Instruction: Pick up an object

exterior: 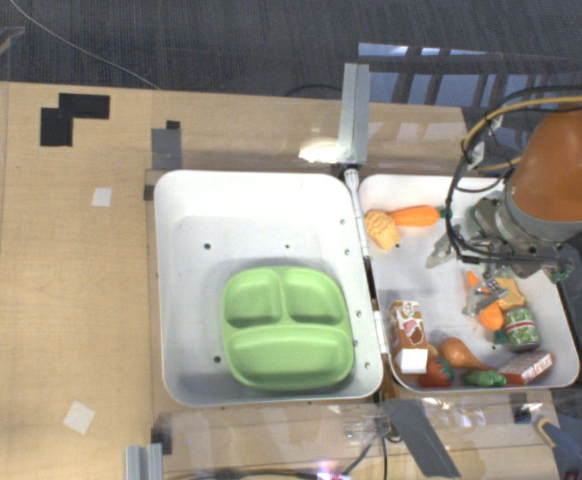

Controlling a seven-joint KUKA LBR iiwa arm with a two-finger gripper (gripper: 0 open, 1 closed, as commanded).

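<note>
Toy food [471,360] crowds the right bin's near edge below the tool [491,286], grip state unclear.

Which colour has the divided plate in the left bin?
The divided plate is light green, plain with no pattern, seen clearly in the camera view.

I note two white bins [186,228], a green divided tray [287,326], an orange carrot [414,216], grey arm [531,230] with orange band.
</note>
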